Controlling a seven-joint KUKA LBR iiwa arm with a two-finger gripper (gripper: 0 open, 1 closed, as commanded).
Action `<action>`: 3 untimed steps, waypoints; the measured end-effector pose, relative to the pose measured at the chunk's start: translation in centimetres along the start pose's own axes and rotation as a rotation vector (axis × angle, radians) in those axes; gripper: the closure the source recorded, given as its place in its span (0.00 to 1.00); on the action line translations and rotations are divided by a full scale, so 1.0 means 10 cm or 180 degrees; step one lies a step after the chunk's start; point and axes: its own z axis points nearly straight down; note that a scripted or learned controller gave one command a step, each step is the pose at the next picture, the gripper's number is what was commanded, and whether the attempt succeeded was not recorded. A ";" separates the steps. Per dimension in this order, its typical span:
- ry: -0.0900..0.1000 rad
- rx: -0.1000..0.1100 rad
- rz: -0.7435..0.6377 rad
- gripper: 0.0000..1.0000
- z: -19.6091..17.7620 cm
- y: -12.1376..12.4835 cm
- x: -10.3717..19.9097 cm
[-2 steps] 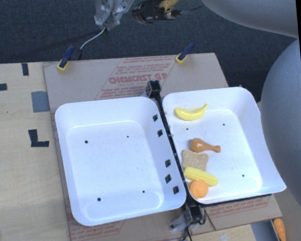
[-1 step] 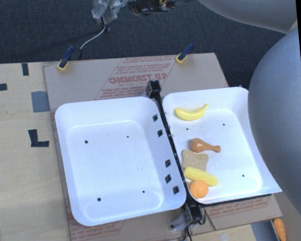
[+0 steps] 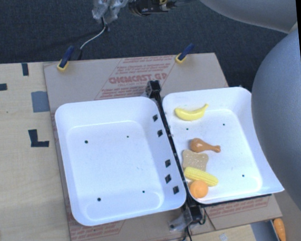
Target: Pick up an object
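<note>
In the right bin [image 3: 247,134], the light, stiff banana [image 3: 191,112] is best gripped across its middle; the gripper [image 3: 109,7] state cannot be told.

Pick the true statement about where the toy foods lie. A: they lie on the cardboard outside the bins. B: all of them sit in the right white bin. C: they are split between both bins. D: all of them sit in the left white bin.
B: the yellow toy banana, brown toy drumstick, tan bread slice, yellow corn cob and round orange fruit all lie in the right white bin.
</note>
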 end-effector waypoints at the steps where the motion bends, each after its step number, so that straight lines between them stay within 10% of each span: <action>1: 0.0000 0.0000 0.0000 1.00 0.00 0.00 0.00; 3: 0.0001 0.0001 0.0000 1.00 0.00 0.00 0.00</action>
